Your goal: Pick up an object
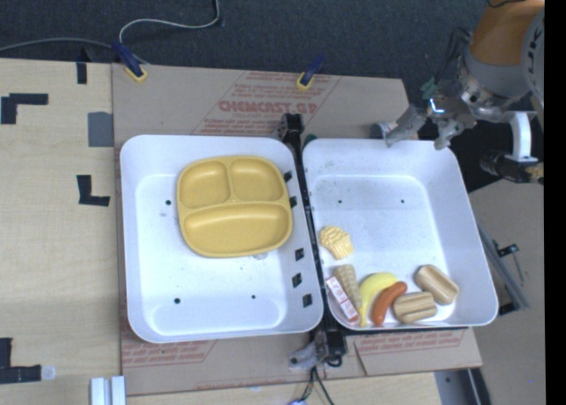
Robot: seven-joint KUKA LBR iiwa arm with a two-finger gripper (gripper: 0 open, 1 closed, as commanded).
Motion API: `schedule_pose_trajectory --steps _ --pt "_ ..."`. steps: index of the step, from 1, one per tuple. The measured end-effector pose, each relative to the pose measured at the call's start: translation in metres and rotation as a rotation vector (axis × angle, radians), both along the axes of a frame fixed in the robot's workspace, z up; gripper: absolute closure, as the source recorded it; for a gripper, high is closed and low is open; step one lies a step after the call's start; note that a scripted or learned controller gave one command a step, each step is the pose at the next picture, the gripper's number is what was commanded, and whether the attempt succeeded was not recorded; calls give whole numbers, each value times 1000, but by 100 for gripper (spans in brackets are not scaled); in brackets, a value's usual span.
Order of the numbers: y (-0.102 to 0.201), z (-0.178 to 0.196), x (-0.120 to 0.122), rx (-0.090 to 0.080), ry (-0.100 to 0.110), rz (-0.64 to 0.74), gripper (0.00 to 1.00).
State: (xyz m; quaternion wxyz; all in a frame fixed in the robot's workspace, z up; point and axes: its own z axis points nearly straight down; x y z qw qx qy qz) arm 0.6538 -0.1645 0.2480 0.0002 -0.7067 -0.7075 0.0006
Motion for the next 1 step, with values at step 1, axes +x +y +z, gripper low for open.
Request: schedule_pose_trajectory --steps 1 --pt "25 -130 -60 1 3 0 0"
